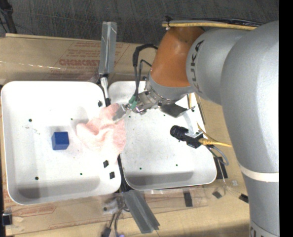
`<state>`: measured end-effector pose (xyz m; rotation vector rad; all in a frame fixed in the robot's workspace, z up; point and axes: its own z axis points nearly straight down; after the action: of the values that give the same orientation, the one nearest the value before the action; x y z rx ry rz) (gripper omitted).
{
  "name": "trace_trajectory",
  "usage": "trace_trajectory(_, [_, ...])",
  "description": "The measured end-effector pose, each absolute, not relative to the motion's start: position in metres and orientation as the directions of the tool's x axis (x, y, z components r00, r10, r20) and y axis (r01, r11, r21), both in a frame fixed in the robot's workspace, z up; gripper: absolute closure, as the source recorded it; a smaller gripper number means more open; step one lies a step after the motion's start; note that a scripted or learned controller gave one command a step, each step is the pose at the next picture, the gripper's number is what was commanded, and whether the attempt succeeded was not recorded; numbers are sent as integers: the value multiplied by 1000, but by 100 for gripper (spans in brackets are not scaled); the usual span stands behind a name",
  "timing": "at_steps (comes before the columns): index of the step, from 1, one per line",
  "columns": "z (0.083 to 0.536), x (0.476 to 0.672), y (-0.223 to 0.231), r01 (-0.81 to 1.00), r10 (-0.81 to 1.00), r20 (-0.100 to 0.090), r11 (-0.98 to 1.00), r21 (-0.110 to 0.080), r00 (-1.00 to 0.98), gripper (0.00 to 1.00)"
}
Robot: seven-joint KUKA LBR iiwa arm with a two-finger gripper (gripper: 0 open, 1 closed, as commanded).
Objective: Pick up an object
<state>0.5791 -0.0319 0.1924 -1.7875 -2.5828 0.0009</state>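
Camera view: the gripper (121, 111) sits at mid-frame on the upper edge of a pink cloth (104, 132) draped across the rims where the left bin (18, 107) meets the right bin (156, 162) — whether it is clenched or released cannot be told. A blue cube (60, 140) lies in the left bin, near the cloth.

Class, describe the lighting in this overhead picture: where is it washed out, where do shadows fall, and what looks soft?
Camera view: the left shallow white bin and right shallow white bin glare nearly featureless; grey shadow lies along their near walls; the small blue cube is crisp; the pale pink cloth fades into the white; the large grey arm looks slightly soft.
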Motion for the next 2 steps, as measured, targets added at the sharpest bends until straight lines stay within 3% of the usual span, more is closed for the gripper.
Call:
trace_trajectory(1, [91,567,-102,912,912,1,410,-3,-410,0])
trace_trajectory(2, [93,607,-103,864,864,0,504,-1,-504,0])
